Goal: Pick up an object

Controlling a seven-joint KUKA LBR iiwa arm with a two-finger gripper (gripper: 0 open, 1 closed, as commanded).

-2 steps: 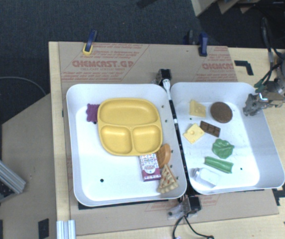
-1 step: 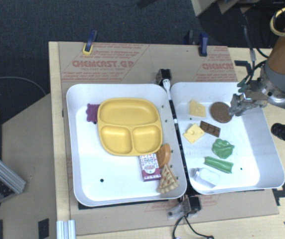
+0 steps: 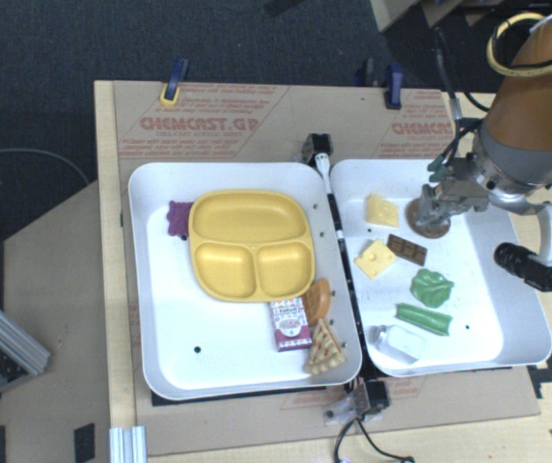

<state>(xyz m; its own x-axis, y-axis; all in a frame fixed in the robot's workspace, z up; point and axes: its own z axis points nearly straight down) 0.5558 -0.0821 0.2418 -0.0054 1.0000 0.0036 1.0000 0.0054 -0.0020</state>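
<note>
My gripper (image 3: pixel 431 218) hangs low over the upper middle of the right bin (image 3: pixel 508 345), seen end-on from above. Just left of it lies a pale yellow cheese wedge (image 3: pixel 382 210). Below it rest a brown chocolate bar (image 3: pixel 406 250) and a second holed cheese piece (image 3: pixel 374 258). Further toward the front are a green lettuce-like toy (image 3: pixel 431 287), a green bean pod (image 3: pixel 423 318) and a white-grey packet (image 3: pixel 395 341).
The left bin (image 3: pixel 160 355) holds a yellow divided tray (image 3: pixel 252 244), a purple item (image 3: pixel 179 218), a red-white carton (image 3: pixel 290 323), a hot dog (image 3: pixel 317 299) and a waffle piece (image 3: pixel 325 347). Clamps (image 3: pixel 171 89) grip the bench's far edge.
</note>
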